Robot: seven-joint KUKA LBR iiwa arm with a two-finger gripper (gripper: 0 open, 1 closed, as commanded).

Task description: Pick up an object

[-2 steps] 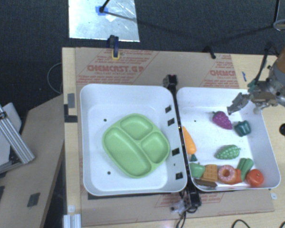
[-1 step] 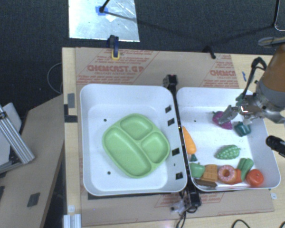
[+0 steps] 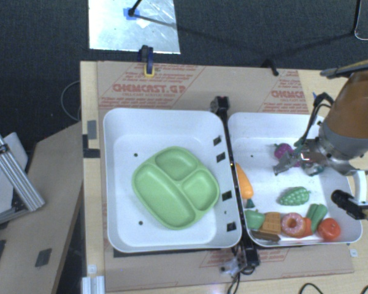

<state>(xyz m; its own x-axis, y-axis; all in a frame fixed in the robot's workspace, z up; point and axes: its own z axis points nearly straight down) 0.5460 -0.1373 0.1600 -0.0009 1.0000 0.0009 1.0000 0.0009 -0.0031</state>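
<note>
- The purple toy (image 3: 284,149), which looks like a small plastic eggplant or a bunch of grapes, lies in the upper middle of the right bin (image 3: 257,127), on the white floor, just beside the gripper (image 3: 288,163).
- I judge it is the object in hand for the pick, because the gripper is nearest to it. The other toys are farther down: a green bumpy toy (image 3: 294,195), an orange carrot (image 3: 243,181) at the left wall, and along the lower wall a donut (image 3: 292,224), a tomato (image 3: 329,228) and a green pepper (image 3: 316,213).
- Handling, as a judgement: it seems light, hollow and stiff, not fragile. Its surface is probably smooth and rounded, so it can slip or roll away if the jaws close off-centre.
- Where to take it: across the widest part of the body, with one finger on each side, pressing toward the middle.
- Direction: it appears nearly round at this size. I cannot tell a clear long axis, or which end is the stem.
- The jaws point to the left and downward, toward the bin floor, just below the purple toy. 2 dark fingers seem a little spread, with nothing visible between them; I cannot tell if they touch the toy.
- The left bin (image 3: 119,133) carries a green divided plate (image 3: 175,187), well apart from the gripper.
</note>
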